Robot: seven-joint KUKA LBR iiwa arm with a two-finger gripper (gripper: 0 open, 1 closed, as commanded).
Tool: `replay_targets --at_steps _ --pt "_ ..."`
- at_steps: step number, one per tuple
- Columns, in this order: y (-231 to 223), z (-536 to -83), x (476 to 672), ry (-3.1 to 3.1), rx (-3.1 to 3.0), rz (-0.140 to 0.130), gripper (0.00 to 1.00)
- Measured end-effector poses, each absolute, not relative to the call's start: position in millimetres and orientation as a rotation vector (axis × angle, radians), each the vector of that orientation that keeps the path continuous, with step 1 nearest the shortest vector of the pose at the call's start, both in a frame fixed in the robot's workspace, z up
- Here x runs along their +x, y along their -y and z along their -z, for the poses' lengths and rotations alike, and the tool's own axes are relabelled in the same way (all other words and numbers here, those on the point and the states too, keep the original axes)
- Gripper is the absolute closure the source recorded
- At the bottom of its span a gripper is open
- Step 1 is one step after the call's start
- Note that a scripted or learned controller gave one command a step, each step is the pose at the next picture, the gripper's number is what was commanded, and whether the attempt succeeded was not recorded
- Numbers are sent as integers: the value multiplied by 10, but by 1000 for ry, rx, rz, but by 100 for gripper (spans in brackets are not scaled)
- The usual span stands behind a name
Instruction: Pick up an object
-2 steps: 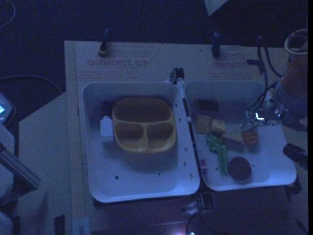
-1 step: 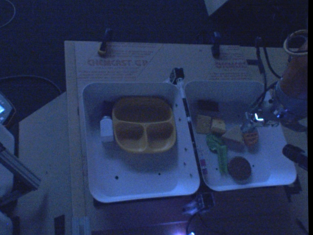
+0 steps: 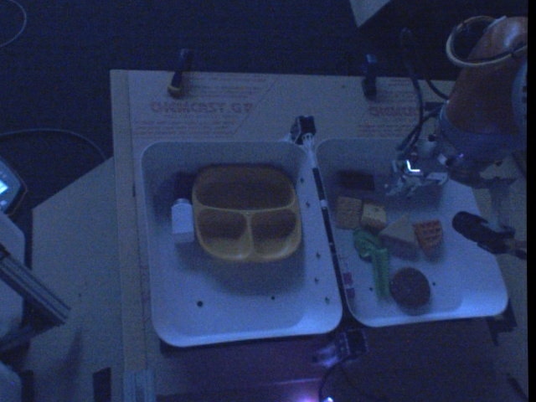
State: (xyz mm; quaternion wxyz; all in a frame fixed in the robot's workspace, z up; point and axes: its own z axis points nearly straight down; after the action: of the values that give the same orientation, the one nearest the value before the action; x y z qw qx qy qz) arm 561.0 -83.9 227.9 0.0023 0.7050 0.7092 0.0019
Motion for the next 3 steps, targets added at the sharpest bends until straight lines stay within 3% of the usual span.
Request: replay_targets --at_steps 1,2,3 --pt "417 -2347 5984 -2225 2212 -7 100" --pt "328 -2282 6100 -2220 2217 -3 100" --pt "437 -2287 5966 -2222 2224 4 100"
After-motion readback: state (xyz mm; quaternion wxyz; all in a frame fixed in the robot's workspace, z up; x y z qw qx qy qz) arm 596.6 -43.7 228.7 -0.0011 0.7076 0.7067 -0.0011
